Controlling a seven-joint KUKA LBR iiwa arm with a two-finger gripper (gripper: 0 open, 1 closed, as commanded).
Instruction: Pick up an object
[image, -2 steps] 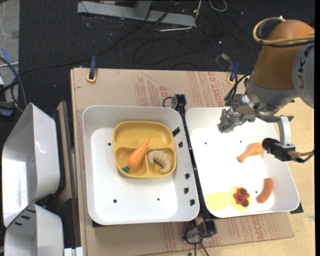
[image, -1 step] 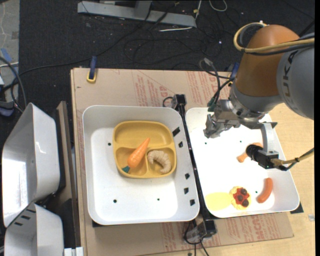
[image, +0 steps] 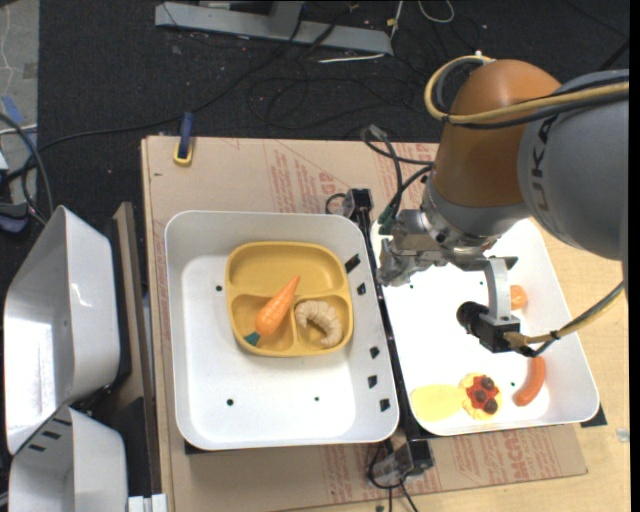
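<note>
In the left bin (image: 280, 410) a yellow divided plate (image: 285, 255) holds an orange toy carrot (image: 278, 305) and a pale curled shrimp (image: 322, 320). The right bin (image: 560, 290) has a flat yellow piece (image: 435, 402) at its near edge, with a dark red berry cluster (image: 483, 394) beside it. An orange-red sausage (image: 530, 380) lies to the right of those. A small orange piece (image: 517, 297) sits further back. My gripper (image: 400, 258) hangs over the right bin's far left corner, close to the divider between the bins, with nothing visibly in it.
The grey arm with its orange band (image: 495, 130) covers the back of the right bin. Cables (image: 385, 185) run over the bench behind the bins. Two tilted white containers (image: 60, 320) stand off the bench at the left.
</note>
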